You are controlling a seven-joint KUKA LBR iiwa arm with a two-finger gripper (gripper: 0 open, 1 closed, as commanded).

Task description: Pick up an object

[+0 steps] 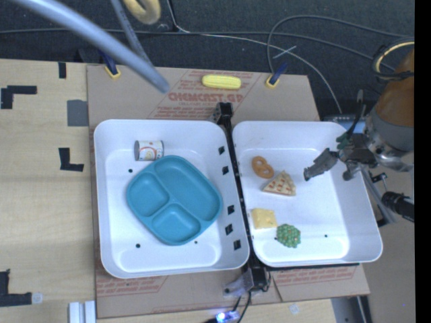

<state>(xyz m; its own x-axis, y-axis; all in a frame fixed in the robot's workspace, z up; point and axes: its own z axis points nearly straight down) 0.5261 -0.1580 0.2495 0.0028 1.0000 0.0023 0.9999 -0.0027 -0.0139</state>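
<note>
Over the right bin, the hand hangs at the far right side with nothing in it, and whether it's apart or together, I can't tell. Just left of it lies the pizza slice, the pretzel beyond, the yellow block and green ball below-left. Nothing lifted yet; the whole pick remains, I'd judge.

left white bin holds a blue plastic divided tray and a small can. right white bin holds a pretzel, pizza-slice toy, yellow block, green lump. dark two-finger gripper hovers over right bin.
</note>
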